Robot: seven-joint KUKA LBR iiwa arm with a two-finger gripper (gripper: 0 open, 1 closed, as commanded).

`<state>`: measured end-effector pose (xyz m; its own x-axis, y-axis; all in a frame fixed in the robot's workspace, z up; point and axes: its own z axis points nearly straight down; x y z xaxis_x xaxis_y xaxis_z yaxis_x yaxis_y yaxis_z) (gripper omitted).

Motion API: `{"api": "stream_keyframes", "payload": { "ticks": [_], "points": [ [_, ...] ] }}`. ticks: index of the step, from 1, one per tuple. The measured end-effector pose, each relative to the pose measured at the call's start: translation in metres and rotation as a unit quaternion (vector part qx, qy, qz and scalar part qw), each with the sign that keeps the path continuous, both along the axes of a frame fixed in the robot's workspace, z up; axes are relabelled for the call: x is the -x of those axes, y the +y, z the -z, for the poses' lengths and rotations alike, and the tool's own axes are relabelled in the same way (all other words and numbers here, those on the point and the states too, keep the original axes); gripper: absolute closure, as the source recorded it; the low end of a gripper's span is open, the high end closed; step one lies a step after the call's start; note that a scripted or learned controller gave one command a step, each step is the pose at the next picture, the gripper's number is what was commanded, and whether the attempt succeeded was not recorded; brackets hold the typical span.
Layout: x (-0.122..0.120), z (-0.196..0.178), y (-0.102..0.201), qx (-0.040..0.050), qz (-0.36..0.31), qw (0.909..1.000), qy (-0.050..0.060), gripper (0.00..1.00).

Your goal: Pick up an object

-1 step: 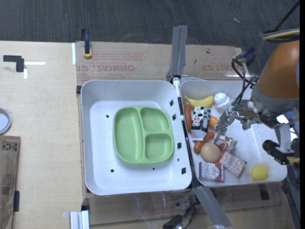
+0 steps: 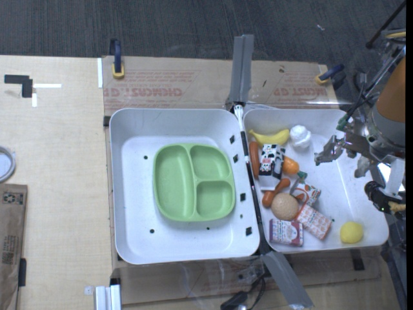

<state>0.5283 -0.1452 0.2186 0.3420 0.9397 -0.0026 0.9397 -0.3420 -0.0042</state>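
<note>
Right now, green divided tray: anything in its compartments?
Empty. The green tray lies flat in the left bin, all three compartments bare; the toy food sits in the right bin.

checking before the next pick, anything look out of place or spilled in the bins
Nothing looks spilled or damaged. The green tray sits slightly askew in the left bin. The toys are piled at the right bin's left side, with the lemon lying apart. The gripper is above that bin.
</note>
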Motion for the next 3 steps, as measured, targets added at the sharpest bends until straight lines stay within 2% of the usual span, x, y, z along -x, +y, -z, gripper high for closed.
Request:
{"api": "stream_keyframes", "payload": {
  "ticks": [1,2,3],
  "points": [
    [-0.012,0.128,0.033,-0.0007,-0.037,0.9993,-0.001,0.00],
    [-0.112,0.130,0.032,0.0036,-0.168,0.9857,0.006,0.00],
    [-0.130,0.128,0.006,-0.0008,-0.122,0.9925,0.000,0.00]
  ]
}}
